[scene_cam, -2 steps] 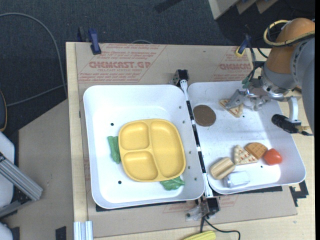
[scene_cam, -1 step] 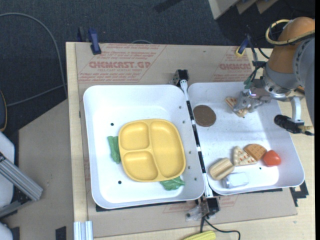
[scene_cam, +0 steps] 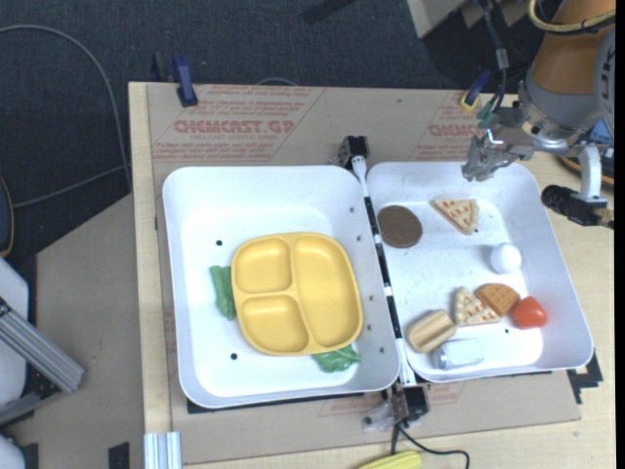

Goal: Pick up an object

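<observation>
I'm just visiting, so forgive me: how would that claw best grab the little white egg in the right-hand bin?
Probably straight down from above, closing across the middle of the white egg, its widest part. It lies alone on the floor of the right bin, apart from the waffle wedge and the tomato, so fingers have room on both sides. Being round and smooth, it may slip. The end effector sits near the bin's far edge.

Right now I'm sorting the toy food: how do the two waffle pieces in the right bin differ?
The triangular waffle wedge lies alone near the far wall; the squarer waffle piece lies nearer the front, touching an orange-brown cookie. The wedge tapers to a point; the other looks blockier. Both are tan with a grid pattern.
</observation>
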`<act>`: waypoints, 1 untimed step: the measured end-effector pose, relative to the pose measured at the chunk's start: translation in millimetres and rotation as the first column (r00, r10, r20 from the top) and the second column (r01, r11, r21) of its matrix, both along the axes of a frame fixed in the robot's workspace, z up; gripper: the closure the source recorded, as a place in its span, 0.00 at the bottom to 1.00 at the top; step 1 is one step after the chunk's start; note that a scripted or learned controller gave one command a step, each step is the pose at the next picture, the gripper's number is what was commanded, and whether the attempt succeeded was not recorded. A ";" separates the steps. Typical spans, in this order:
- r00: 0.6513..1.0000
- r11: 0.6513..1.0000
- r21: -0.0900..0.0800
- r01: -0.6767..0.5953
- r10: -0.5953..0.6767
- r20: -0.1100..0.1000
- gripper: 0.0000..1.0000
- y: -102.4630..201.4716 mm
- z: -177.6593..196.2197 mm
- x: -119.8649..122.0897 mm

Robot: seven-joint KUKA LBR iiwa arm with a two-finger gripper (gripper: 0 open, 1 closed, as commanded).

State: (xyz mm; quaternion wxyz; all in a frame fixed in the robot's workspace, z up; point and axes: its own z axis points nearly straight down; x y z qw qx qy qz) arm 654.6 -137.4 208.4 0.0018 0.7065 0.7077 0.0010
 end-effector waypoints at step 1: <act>1.000 1.000 0.000 0.001 -0.001 -0.002 0.00 -0.4 -1.0 -0.6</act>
